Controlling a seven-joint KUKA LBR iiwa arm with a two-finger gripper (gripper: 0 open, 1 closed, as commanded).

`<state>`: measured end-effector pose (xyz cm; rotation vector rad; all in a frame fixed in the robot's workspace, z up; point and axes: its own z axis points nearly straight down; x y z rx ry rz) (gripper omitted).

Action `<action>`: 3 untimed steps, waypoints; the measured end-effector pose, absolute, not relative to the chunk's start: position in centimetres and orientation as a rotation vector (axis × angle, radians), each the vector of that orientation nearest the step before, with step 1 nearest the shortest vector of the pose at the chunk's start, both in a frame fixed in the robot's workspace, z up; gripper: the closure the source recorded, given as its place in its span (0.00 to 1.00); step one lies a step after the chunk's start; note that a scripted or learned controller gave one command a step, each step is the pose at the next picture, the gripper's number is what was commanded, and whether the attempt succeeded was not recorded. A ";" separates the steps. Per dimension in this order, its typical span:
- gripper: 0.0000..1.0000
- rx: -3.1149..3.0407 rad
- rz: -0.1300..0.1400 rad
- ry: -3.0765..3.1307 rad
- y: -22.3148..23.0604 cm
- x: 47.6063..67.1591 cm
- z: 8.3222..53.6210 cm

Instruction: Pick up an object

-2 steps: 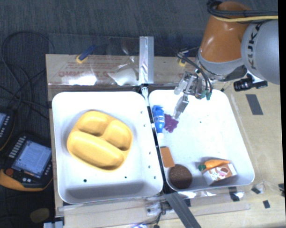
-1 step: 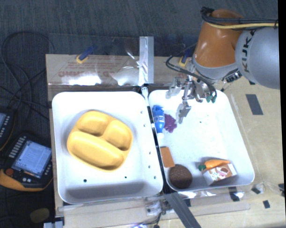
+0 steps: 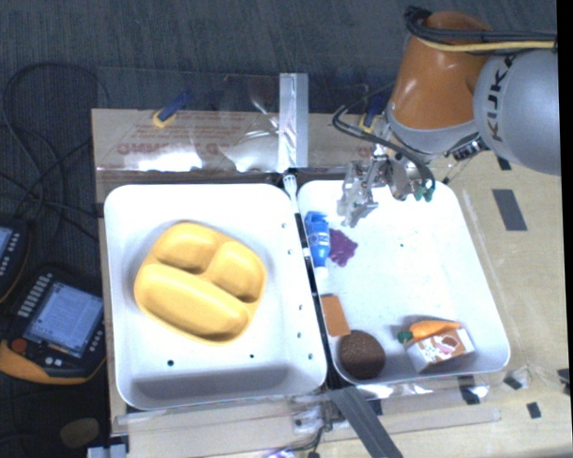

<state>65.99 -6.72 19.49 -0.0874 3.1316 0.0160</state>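
Note:
My gripper (image 3: 357,204) hangs over the far left part of the right bin (image 3: 428,256), its fingers pointing down with nothing between them. Just below it lie a blue bottle (image 3: 317,237) against the bin's left wall and a small purple piece (image 3: 342,247) beside it. Nearer the front of the same bin sit an orange block (image 3: 335,315), a brown ball (image 3: 361,353) and a white carton with an orange top (image 3: 438,344). A large yellow bread-shaped object (image 3: 200,279) lies in the left bin (image 3: 141,369).
The grey arm with its orange band (image 3: 441,77) reaches in from the upper right over the right bin's far edge. A handheld controller (image 3: 46,326) and cables lie left of the bench. Clear plastic and tape (image 3: 255,140) sit behind the bins.

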 end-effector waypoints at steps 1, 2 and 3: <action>0.00 -0.087 0.013 3.132 -6.8 66.0 19.5; 0.00 -0.369 0.000 3.115 -3.3 66.9 22.3; 0.00 -0.999 0.004 2.975 -0.5 66.9 18.5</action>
